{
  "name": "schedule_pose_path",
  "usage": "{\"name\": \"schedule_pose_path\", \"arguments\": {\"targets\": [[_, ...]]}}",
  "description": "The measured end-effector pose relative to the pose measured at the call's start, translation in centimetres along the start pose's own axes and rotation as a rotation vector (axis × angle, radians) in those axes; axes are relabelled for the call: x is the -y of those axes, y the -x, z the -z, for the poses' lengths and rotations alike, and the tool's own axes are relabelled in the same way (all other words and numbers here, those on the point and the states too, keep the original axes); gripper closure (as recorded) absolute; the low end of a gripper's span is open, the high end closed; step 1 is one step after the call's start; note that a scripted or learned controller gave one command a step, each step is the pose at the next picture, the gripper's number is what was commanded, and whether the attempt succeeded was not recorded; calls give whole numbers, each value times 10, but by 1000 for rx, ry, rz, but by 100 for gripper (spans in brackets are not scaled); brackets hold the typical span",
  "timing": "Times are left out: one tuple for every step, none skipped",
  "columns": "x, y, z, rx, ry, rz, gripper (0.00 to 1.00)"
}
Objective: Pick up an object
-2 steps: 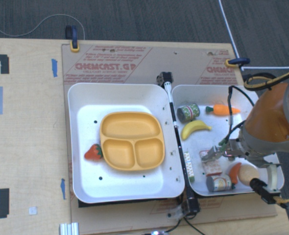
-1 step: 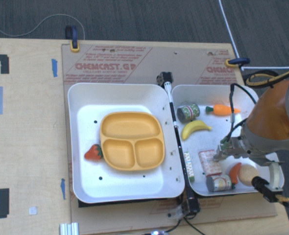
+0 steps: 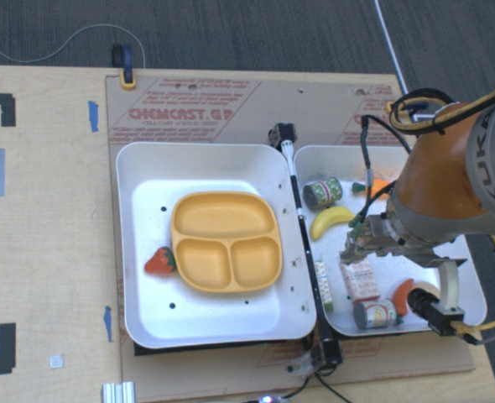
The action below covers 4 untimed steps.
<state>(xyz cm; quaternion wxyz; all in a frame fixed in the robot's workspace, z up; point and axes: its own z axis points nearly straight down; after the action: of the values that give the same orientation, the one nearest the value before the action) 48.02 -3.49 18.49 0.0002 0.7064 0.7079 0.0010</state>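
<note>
Orange-banded, the arm [image 3: 449, 175] hangs over the right bin [image 3: 476, 288], and we cannot tell the state of its gripper [image 3: 363, 243]. Just under it we see a small carton [image 3: 361, 279]; a banana [image 3: 330, 220] and green can [image 3: 322, 192] lie toward that bin's far left corner.

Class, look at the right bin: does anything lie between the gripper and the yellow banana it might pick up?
Nothing visible does. The gripper hangs over the right white bin, just right of and below the yellow banana; the green can lies beyond the banana, not between.
</note>
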Motion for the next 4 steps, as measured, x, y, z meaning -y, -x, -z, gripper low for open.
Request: {"name": "schedule_pose_path", "arguments": {"targets": [[1, 68, -8, 3, -1, -3, 100], [1, 67, -8, 2, 0, -2, 0], [-1, 87, -87, 3, 6, -2, 0], [-2, 87, -77, 3, 7, -2, 100]]}}
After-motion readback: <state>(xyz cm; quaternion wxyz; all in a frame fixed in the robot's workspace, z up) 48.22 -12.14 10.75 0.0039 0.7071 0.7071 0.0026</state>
